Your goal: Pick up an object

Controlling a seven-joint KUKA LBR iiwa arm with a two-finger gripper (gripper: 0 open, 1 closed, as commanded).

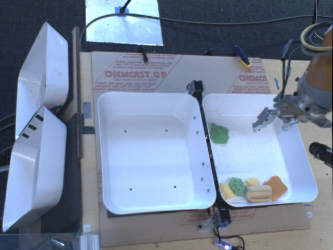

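Toward the lower right of the frame, a cluster of small toy foods lies along the near wall of the right bin (299, 155): a yellow piece (227, 190) at the left, a knobbly green piece (237, 185) touching it, a tan bread-like roll (258, 193) in front, a small pale yellow piece (252, 182) just behind the roll, and an orange piece (276, 187) at the right end, touching the roll. Apart from this cluster, a green leafy piece (219, 134) lies alone near the left wall of the same bin, about midway up the frame.

Above the upper right part of that bin hangs the gripper (274, 119), reaching in from the right edge of the frame. Nothing sits between its fingers, and it is well apart from every piece below. Whether the fingers are spread or pressed together cannot be told from this angle. Behind it the arm (318, 85) shows grey metal and an orange band.

Left of centre, the left bin (151, 155) stands side by side with the right one, their walls touching. Both rest on a brown board (156, 72) printed with red lettering. Two more white bins (39, 124) lean at the far left of the frame. A shiny metal sheet (124, 14) lies on dark flooring at the upper left.
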